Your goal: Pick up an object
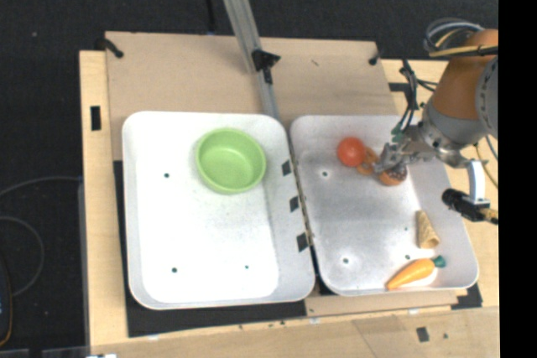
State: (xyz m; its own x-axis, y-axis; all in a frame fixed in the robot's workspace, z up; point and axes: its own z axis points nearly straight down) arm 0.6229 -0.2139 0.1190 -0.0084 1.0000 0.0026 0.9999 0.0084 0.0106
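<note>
Camera view, from above at a slant. My arm [460, 96] is reaching in from the right, orange band above the wrist, and my hand [393, 157] is hanging low over the upper part of the right bin [352, 222]. Whether it is apart or together, I cannot tell from this angle.

Directly under my hand a small orange-brown object [388, 176] is lying on the bin floor; its shape is too blurred to name. It is sitting just beside a red-orange ball [351, 151], which is lying to the left of my hand, near it, possibly touching the small object. I am not seeing anything clearly gripped.

Lower right in the same bin, a tan cone-like piece [427, 229] is lying near the right wall. Below it, a toy carrot [411, 272] with a green tip is lying near the front corner, well apart from my hand.

The left bin [168, 264] is sitting side by side with the right one on the wooden surface [185, 71]. A green bowl [231, 161] is standing upright in its upper half, mouth up.

A metal pole [237, 4] is rising at a slant from behind the bins.
</note>
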